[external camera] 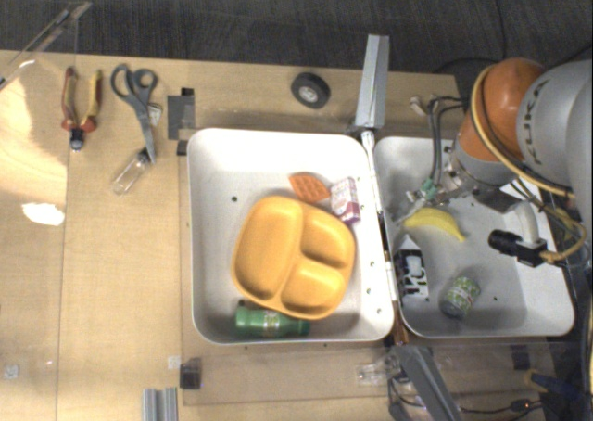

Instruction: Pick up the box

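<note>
Yellow plate point(295, 266), green bottle point(270, 321), yellow banana point(435, 223)

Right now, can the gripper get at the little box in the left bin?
Probably yes. The box lies uncovered beside the yellow tray, near the wall between the bins. The gripper is over the right bin, so the arm must cross that wall.

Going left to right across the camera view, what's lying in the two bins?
Green bottle → yellow sectioned plate → small purple-and-white box → black-and-white item by the right bin's left wall → banana → small can.
</note>
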Available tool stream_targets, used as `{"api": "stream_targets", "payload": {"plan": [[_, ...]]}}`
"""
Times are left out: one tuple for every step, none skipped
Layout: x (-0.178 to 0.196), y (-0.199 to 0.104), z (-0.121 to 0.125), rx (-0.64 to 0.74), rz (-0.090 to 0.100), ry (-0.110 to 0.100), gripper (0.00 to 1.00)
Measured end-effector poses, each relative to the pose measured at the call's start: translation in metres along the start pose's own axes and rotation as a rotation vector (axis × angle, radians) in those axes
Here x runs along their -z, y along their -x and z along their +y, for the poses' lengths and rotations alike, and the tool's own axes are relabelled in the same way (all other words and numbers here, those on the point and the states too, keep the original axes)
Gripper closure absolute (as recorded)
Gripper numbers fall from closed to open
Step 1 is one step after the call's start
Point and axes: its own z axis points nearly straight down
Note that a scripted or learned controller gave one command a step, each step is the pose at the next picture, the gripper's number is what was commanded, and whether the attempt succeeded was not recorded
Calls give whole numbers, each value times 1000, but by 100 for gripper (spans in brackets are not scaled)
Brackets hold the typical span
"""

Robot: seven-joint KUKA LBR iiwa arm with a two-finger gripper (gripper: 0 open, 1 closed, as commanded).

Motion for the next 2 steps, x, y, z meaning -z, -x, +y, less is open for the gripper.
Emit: {"api": "stream_targets", "payload": {"plan": [[5,15,56,83,2,-6,0],[18,15,59,88,-5,5,100]]}}
